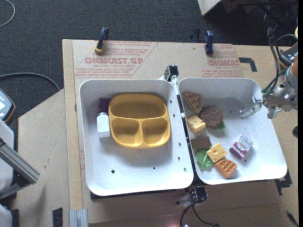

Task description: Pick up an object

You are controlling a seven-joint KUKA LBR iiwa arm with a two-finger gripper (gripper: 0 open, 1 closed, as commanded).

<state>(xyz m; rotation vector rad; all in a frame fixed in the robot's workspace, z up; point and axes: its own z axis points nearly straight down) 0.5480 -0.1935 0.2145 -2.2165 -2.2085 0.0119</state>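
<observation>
The right bin (265, 167) holds several toy foods: a brown wedge (192, 100), a dark round patty (211, 117), a yellow cheese cube (196, 124), a brown square (201, 142), a green leaf (204, 160), a holed cheese slice (217, 152), an orange waffle (226, 168) and a pink-purple packet (241, 146). My gripper (259, 111) hangs low at that bin's right rim, well to the right of the patty and above the packet. Its fingers stand apart and open, with nothing between them.
The left bin (94, 174) carries a yellow divided plate (139, 119), a small white bottle (103, 125) and a dark purple item (104, 102) by its left wall. Two clamps (101, 39) (209, 40) grip the bench's far edge.
</observation>
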